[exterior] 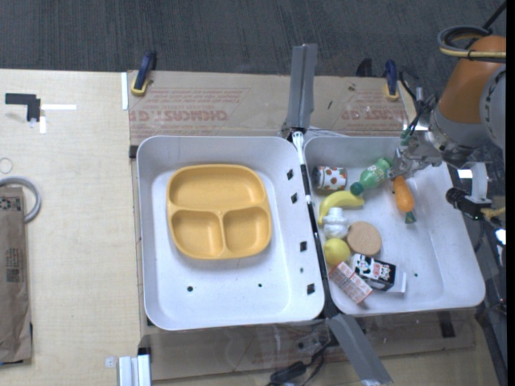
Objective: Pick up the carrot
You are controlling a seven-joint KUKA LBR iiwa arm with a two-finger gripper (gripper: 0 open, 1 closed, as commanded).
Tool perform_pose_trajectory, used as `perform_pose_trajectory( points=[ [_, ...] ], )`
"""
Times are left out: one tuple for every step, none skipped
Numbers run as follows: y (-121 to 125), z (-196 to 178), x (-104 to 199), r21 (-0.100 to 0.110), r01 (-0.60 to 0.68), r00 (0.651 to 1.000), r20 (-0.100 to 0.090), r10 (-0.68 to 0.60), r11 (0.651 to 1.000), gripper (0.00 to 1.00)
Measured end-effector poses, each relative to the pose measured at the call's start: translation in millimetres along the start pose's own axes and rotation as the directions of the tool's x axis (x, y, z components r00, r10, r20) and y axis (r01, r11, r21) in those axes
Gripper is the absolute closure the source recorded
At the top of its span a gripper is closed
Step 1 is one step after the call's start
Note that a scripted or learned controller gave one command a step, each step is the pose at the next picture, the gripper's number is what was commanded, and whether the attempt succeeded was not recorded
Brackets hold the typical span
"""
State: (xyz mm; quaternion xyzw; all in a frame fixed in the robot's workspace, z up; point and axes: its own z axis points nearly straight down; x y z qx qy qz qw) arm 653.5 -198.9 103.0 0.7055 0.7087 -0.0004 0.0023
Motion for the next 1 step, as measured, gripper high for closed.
perform_pose_trajectory(
  points=[
    [6.7, -102.9, 43.2, -0.003, 0.561, 0.828, -0.001, -0.561, 0.828, 1.00]
  ],
)
